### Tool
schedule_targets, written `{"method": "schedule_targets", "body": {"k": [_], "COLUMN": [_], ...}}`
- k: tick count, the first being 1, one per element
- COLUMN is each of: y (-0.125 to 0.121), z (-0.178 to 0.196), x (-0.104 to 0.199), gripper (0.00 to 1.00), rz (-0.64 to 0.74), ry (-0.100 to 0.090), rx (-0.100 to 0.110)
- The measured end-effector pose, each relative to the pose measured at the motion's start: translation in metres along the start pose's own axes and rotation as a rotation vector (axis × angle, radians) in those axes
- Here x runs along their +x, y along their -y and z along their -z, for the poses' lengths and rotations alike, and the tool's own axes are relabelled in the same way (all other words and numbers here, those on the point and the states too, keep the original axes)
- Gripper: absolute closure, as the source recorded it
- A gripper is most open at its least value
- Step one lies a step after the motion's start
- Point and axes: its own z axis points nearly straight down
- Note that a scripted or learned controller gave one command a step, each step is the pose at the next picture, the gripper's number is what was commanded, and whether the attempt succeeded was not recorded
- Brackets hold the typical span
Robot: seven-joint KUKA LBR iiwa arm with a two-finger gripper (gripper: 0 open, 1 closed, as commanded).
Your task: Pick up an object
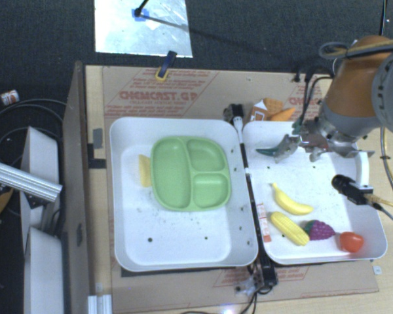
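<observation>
Candidate objects sit in the right bin: yellow banana mid-bin, corn cob just below it, purple grapes touching the corn's right end, red tomato near the bottom-right corner. All lie flat on the bin floor, none lifted. A dark teal item lies at the upper left of the same bin, right at the tip of the jaws; can't tell if it's pinched or just beside them. Jaw state can't be told from this angle, fingers blurred against the bin. The arm, grey with orange band, hangs over the bin's upper right. Orange piece rests on the desk just past the bin's far rim. Left bin holds a green divided plate, centred, with a pale yellow piece touching its left edge. Black cables lie on the floor well to the left.
</observation>
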Motion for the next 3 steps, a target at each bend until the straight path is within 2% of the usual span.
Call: {"method": "schedule_targets", "body": {"k": [1, 2, 3], "y": [0.043, 0.072, 0.07], "z": [-0.111, -0.107, -0.096], "x": [-0.026, -0.024, -0.023], "gripper": [0.0, 0.0, 1.0], "rz": [-0.007, -0.003, -0.002], "ry": [-0.001, -0.001, -0.001], "rx": [0.004, 0.004, -0.001]}}
